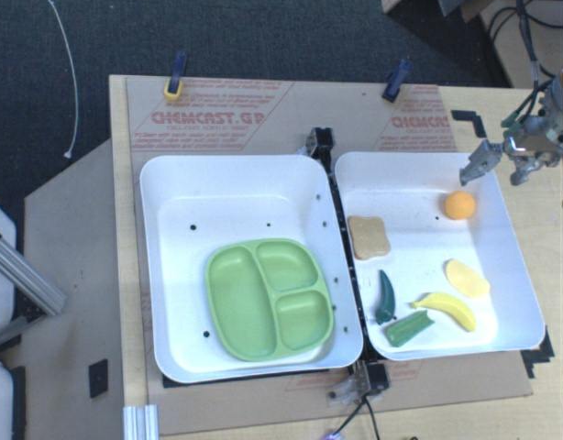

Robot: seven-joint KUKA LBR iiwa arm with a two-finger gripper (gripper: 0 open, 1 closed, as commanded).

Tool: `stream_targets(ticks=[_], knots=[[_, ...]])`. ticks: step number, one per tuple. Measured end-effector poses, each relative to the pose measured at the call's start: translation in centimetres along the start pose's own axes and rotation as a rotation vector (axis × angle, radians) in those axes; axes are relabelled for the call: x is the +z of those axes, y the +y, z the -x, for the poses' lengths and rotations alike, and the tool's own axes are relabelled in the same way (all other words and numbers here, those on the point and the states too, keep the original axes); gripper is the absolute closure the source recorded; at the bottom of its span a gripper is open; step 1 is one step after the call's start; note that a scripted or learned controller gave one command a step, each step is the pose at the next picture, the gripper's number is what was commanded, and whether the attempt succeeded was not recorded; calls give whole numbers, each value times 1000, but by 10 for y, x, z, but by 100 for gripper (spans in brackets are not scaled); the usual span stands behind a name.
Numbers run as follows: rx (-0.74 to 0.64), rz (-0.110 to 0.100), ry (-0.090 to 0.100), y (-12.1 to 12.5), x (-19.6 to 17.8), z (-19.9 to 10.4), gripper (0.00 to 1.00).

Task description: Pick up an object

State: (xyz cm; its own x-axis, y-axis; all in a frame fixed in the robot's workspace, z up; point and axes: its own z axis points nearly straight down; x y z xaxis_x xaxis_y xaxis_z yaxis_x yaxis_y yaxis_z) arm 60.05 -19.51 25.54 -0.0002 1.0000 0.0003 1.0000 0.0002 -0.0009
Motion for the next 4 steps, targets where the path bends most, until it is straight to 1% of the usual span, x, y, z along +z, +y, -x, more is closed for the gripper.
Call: stream_targets(ticks=[1, 2, 3, 4], knots=[[0, -4, 1, 6, 44, 0, 0], [1, -5, 1, 3, 106, 3, 0], [0, -4, 1, 1, 167, -4, 0], [0, 2, -1, 2, 153, -4, 100]])
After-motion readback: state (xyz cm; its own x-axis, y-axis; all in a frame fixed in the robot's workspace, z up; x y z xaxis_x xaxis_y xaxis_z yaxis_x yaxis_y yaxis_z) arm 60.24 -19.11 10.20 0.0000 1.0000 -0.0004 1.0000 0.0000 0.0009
